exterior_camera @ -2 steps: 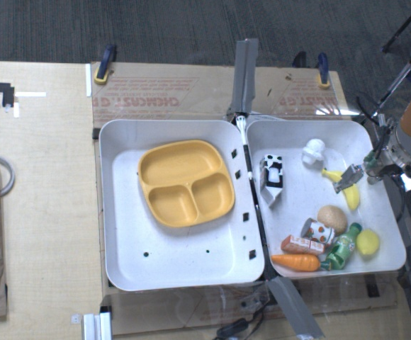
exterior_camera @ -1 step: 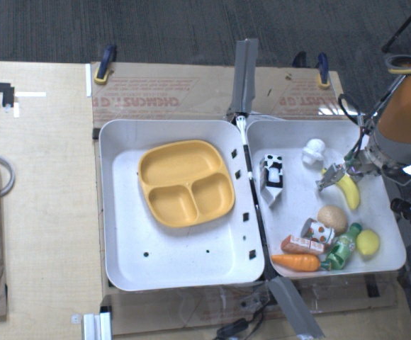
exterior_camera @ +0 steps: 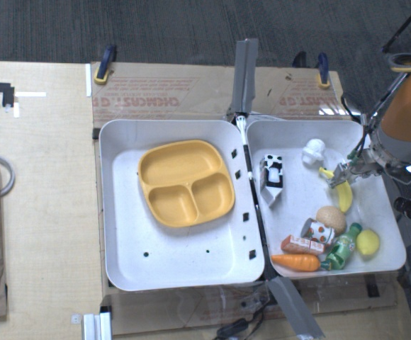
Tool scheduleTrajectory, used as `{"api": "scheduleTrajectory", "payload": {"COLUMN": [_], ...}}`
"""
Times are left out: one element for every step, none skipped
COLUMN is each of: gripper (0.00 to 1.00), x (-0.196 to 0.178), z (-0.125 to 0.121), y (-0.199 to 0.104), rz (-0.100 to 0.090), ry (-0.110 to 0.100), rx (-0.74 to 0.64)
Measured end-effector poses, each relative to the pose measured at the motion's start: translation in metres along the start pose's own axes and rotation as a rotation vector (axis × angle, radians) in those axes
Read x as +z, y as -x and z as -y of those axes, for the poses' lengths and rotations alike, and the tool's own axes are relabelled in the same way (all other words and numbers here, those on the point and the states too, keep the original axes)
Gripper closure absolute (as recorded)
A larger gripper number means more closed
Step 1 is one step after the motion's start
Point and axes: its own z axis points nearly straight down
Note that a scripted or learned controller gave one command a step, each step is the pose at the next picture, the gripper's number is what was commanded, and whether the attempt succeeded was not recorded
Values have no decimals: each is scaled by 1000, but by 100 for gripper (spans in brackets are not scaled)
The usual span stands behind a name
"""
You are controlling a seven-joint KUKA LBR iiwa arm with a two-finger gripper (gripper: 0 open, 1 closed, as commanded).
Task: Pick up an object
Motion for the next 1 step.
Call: {"api": "scheduleTrajectory", "payload": {"gripper": [100], "x": [-102], "z": [-19], "y": [-24], "rz": [5], "ry": [0], "rx": [-227]}}
